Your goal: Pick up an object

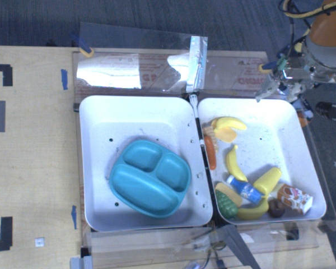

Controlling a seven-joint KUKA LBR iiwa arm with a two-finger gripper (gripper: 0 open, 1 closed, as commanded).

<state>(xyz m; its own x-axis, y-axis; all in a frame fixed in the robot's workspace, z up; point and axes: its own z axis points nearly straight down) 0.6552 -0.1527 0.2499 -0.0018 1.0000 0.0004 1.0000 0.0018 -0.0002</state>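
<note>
Our gripper (275, 88) hangs above the right bin's (280, 114) far rim; its grip state we cannot tell. We should drop squarely over the lone banana (234, 164).

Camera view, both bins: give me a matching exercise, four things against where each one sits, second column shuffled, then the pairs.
Things:
1. blue divided plate
2. orange carrot
3. small carton
4. gripper

Places:
A. near right corner of the right bin
B. above the far right corner of the right bin
C. middle of the left bin
D. along the left wall of the right bin

Pairs: 1-C, 2-D, 3-A, 4-B
</note>
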